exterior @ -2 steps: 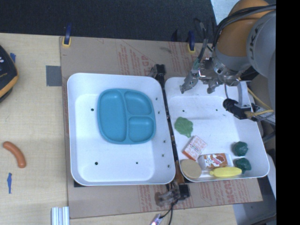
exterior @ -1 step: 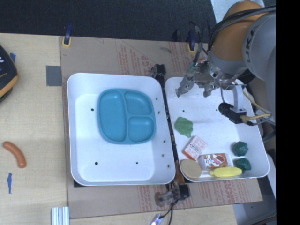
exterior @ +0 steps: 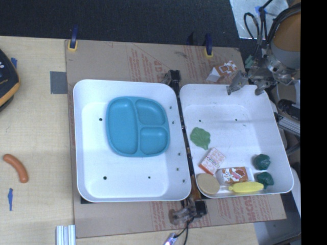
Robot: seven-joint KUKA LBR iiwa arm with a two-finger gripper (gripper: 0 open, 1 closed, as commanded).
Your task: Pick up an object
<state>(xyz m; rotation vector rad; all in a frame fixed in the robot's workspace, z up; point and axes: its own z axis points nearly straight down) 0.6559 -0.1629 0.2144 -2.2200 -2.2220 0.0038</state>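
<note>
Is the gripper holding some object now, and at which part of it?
Nothing is held. The gripper is open above the far rim of the right bin, with nothing between its fingers.

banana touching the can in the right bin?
Touching. Camera view shows the banana lying right against the lower edge of the can, no gap between them.

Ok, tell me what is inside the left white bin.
The left white bin holds one blue divided plastic plate, lying flat toward its far side. The bin floor beneath the plate is covered.
</note>
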